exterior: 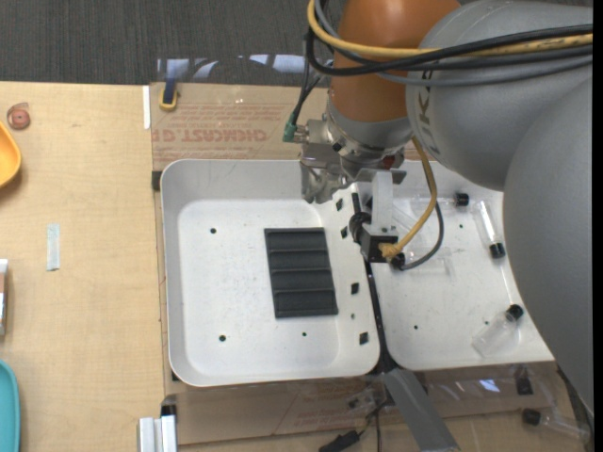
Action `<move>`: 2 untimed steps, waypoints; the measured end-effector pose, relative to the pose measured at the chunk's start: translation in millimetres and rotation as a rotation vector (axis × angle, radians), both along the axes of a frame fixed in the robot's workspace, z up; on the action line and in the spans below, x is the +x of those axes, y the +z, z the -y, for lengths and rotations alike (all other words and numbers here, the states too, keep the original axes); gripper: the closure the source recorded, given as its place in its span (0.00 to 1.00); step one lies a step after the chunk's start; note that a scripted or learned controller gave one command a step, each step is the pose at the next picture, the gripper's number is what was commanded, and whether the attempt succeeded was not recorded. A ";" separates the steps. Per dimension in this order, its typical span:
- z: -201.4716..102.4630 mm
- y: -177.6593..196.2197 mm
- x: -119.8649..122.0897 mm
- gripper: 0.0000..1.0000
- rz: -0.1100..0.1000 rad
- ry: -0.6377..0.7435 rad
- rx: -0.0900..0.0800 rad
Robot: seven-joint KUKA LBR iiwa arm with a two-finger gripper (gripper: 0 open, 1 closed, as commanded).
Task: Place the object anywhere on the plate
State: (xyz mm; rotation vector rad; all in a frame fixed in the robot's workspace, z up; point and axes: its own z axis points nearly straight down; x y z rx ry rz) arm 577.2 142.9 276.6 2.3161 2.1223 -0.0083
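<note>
A single black ribbed slab (300,273) lies flat near the middle of the left bin (203,290), apart from the gripper (325,188), which hangs over that bin's back right corner; whether the gripper is open or closed cannot be told. Two white bins, left and right (452,309), sit beside a pale wooden surface (85,252), with dark carpet (141,26) behind.

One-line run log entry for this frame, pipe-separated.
gripper: over left bin's far-right corner, grip unclear | black ridged slab: flat mid left bin, apart from gripper
</note>
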 end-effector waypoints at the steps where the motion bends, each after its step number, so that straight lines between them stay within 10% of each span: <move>1: -69.1 -65.1 26.2 1.00 0.000 0.470 0.003; 2: -68.0 -91.5 -12.8 1.00 -0.002 0.546 0.003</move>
